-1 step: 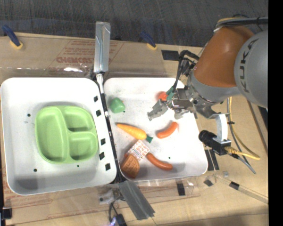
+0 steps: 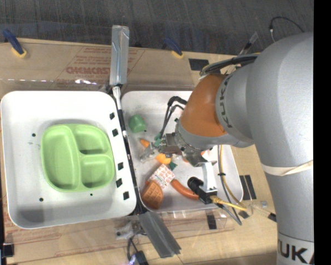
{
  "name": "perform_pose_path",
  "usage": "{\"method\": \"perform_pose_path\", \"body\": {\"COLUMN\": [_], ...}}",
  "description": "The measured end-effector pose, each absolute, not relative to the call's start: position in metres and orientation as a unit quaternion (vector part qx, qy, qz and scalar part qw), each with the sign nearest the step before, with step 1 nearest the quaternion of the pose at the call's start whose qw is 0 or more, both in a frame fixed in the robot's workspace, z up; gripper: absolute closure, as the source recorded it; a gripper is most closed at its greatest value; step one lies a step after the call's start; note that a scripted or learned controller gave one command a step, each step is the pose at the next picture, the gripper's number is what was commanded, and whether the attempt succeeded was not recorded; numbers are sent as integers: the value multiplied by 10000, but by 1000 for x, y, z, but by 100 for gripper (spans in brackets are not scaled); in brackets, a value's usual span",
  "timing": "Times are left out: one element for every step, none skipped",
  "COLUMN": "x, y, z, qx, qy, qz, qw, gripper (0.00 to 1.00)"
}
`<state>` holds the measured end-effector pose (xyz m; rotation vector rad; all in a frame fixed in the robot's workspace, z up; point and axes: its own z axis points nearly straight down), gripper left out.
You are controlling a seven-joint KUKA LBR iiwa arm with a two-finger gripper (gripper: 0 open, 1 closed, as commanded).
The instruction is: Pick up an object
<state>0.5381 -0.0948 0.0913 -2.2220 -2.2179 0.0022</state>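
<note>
Bins: two shallow white ones side by side; left bin [image 2: 16,148], right bin [image 2: 149,101].
Left bin contents: one green divided tray [image 2: 77,158], three compartments.
Right bin contents: one green cup-like piece [image 2: 137,123], one patterned packet [image 2: 163,176], one waffle-brown item [image 2: 152,194] in the near corner, one orange sausage shape [image 2: 180,188], small orange bits [image 2: 163,159] beside the tool.
Gripper [image 2: 166,148]: low over the right bin's middle, just above the orange bits; cannot tell how it is set.
Arm [image 2: 248,109]: grey, orange band, covering the bin's right part.
</note>
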Motion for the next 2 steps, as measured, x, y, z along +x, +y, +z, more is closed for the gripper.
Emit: {"method": "perform_pose_path", "body": {"x": [537, 599], "y": [-96, -65], "z": [100, 192], "qx": [-7069, -7514], "qy": [-7074, -6599], "qz": [22, 5], "qw": [24, 8], "gripper": [100, 100]}}
